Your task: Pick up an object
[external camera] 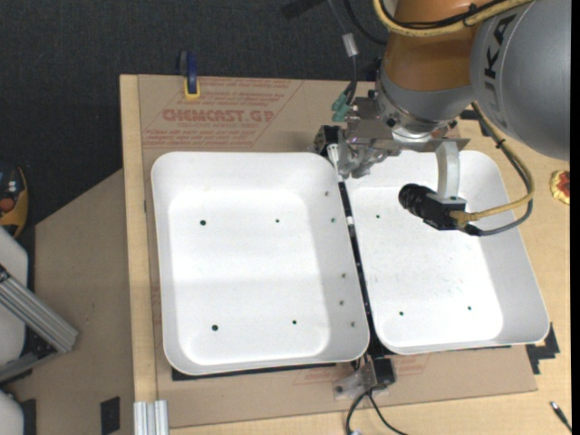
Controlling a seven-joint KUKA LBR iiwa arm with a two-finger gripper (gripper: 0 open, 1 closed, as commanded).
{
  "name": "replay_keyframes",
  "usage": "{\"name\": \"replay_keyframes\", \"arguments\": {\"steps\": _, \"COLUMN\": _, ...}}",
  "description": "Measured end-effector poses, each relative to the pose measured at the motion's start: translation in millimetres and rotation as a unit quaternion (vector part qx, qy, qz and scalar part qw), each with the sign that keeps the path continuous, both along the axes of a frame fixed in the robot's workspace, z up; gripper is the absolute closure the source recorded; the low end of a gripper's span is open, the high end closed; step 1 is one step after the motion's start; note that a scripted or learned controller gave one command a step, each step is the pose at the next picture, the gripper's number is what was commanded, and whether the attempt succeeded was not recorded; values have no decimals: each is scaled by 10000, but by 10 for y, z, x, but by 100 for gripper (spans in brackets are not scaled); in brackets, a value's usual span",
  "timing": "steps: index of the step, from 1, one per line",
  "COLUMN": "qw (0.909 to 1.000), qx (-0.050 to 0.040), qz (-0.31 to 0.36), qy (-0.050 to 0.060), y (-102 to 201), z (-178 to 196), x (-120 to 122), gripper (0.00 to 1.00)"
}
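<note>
Overhead, the grey arm (535, 53) with its orange band (435, 3) reached in from the right and hung above the far edge of the right bin (453, 306), close to the seam where the two white bins met. Its claw (358, 157) sat low over that seam at the bins' upper corners, and whether it was open or closed could not be told, since the wrist hardware hid it from the slanted camera. No loose object to pick could be made out on either white floor; the left bin (245, 261) showed just four small dark dots on its surface, and the right bin showed a few like dots. A black cylindrical part (428, 205) (apparently mounted on the arm by a pale bracket, with a yellowish cable (503, 211) trailing from it) hung over the upper middle of the right bin. Both bins lay side by side, touching along their inner rims, on a brown board printed with red lettering (217, 113), which rested on the bench (109, 225). A blue and yellow clamp (189, 72) gripped the board's far edge.
</note>
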State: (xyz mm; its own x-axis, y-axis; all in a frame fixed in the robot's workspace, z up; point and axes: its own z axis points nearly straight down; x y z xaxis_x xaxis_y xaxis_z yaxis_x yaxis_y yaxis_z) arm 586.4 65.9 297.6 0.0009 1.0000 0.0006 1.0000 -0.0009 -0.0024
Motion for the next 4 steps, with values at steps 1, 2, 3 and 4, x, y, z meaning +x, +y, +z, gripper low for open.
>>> {"name": "replay_keyframes", "arguments": {"steps": 1, "qw": 10000, "qx": 8, "qz": 45, "qy": -11, "y": 820, "z": -330, "x": 209, "gripper": 100}}
{"name": "replay_keyframes", "arguments": {"steps": 2, "qw": 10000, "qx": 4, "qz": 11, "qy": -40, "y": 801, "z": 82, "x": 219, "gripper": 100}}
{"name": "replay_keyframes", "arguments": {"steps": 3, "qw": 10000, "qx": -3, "qz": 45, "qy": 44, "y": 1642, "z": -921, "x": 38, "gripper": 100}}
{"name": "replay_keyframes", "arguments": {"steps": 4, "qw": 10000, "qx": -7, "qz": -31, "qy": -62, "y": 913, "z": -107, "x": 233, "gripper": 100}}
